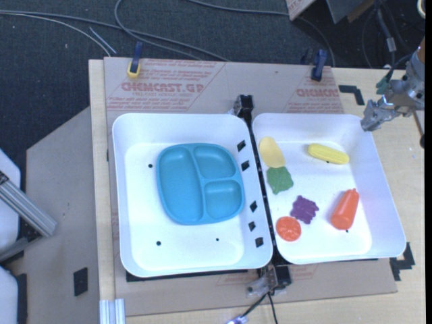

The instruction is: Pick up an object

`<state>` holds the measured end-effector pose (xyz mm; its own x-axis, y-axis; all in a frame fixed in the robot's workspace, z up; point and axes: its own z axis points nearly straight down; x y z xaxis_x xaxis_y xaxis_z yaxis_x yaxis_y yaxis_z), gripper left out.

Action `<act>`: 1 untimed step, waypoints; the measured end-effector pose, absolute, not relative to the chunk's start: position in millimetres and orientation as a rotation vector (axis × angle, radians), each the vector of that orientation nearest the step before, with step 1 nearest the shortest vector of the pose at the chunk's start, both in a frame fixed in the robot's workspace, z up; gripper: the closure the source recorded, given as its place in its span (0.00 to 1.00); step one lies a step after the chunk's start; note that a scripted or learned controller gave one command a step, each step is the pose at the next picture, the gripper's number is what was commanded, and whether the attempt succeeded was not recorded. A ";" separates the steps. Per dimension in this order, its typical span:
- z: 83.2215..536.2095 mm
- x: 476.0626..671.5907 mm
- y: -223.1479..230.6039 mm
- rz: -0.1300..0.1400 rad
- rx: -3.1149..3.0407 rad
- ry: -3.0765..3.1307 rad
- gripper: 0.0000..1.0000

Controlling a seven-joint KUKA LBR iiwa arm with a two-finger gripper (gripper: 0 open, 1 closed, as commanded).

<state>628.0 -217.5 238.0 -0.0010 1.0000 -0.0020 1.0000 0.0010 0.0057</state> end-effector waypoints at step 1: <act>247.5 628.9 -163.2 0.001 2.217 2.227 1.00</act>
<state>628.9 -163.2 247.5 -0.0048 1.0000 0.0014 1.0000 0.0048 -0.0001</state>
